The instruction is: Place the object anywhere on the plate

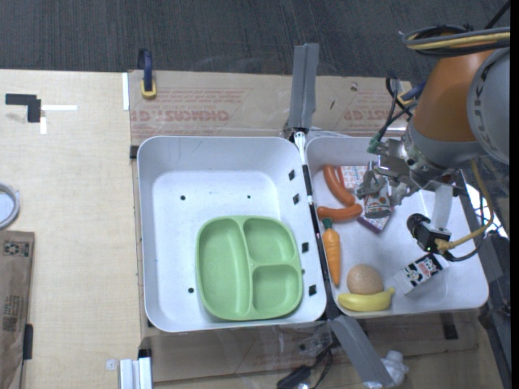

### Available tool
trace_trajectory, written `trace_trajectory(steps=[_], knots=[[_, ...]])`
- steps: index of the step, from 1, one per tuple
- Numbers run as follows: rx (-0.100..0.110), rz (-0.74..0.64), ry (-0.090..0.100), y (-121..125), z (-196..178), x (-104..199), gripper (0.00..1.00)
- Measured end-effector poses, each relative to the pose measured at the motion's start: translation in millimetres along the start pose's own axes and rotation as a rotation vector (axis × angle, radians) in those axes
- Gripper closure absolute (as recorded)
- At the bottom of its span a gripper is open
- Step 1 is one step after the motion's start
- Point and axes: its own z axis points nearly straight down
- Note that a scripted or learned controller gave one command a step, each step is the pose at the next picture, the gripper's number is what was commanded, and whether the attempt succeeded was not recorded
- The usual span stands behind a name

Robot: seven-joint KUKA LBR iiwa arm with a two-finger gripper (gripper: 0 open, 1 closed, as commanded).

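Observation:
A light green plate with three compartments lies in the left bin, toward its front. My gripper hangs over the right bin, near its back middle. It sits directly above a small white and purple box and hides the box's top. Whether it touches the box cannot be told. Just left of the gripper lie a red sausage and an orange sausage.
The right bin also holds a carrot, a tan egg-shaped ball, a banana and a small milk carton. A printed card lies at the back. A metal divider stands between the bins.

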Motion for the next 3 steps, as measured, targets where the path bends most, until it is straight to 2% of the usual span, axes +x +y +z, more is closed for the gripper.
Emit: trace_trajectory(steps=[1,2,3], knots=[[0.000,-0.369,0.001,-41.4,16.9,54.9,1.00],[0.000,-0.291,0.000,-110.7,16.7,132.7,1.00],[-0.002,-0.088,0.001,-119.0,6.7,126.0,1.00]])
